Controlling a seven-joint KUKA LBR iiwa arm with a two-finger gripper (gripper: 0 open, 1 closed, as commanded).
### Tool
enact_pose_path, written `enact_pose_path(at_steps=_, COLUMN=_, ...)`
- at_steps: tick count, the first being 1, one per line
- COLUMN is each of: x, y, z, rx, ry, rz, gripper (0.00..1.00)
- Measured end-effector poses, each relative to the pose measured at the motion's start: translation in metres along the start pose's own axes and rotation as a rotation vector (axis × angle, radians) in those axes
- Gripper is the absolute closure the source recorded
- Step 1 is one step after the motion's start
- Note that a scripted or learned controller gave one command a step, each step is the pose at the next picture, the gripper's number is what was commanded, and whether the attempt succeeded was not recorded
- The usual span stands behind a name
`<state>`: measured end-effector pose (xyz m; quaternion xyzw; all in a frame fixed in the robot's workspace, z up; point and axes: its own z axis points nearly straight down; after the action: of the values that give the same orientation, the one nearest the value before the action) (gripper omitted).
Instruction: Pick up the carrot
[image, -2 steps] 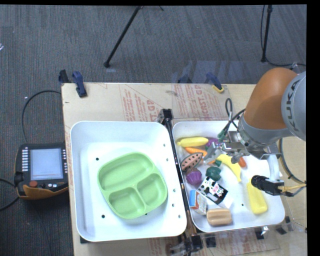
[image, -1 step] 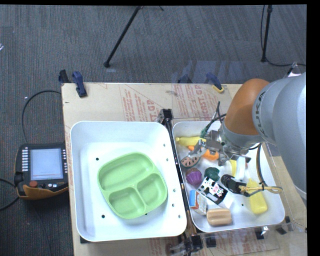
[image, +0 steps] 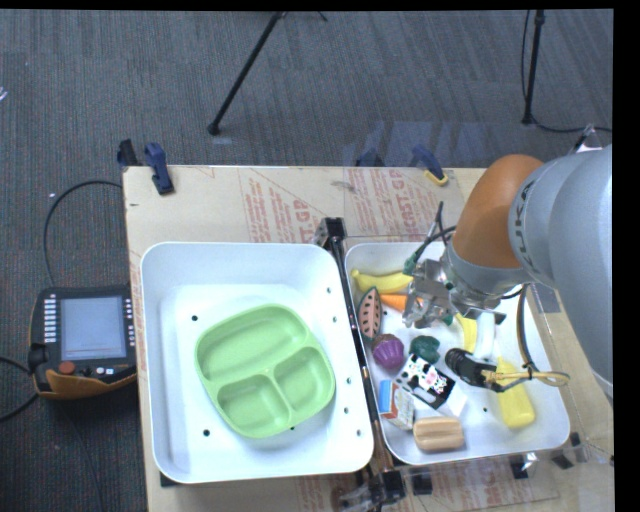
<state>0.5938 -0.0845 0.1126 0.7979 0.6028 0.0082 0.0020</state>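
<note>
**One toy carrot, half hidden under the wrist**

Two white bins sit side by side in the camera view. The left bin (image: 165, 300) holds a green divided plate (image: 265, 370). The right bin (image: 555, 420) is crowded with toy food, and the arm has its gripper (image: 428, 305) low over that bin's upper half.

The carrot (image: 393, 302) shows as a short orange length lying flat near the right bin's upper left, just below a yellow banana (image: 378, 281) and just right of a watermelon slice (image: 369, 313). Its right end runs under the gripper, so its full length cannot be read. A purple piece (image: 388, 351) and a dark green piece (image: 425, 348) lie near it, lower down.

Whether the gripper is spread or closed I cannot tell; the wrist body covers that part, and nothing can be seen held there.

As a judgement, the carrot looks like a small moulded play piece: light, stiff, smooth and probably a little slippery, not fragile. Its taper would let it squirt toward the thin end under a squeeze, so the thicker middle, gripped across its width, seems the safest hold. The banana and watermelon slice touching or nearly touching its sides leave little room for a finger on either flank.
</note>
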Motion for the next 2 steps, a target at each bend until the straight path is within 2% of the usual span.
enact_pose_path(at_steps=1, x=-0.0004, y=-0.0005, z=0.0010, rx=0.002, ry=0.000, rz=0.001, gripper=0.00)
enact_pose_path(at_steps=2, x=-0.0014, y=-0.0005, z=-0.0079, rx=0.006, ry=0.002, rz=0.005, gripper=1.00)
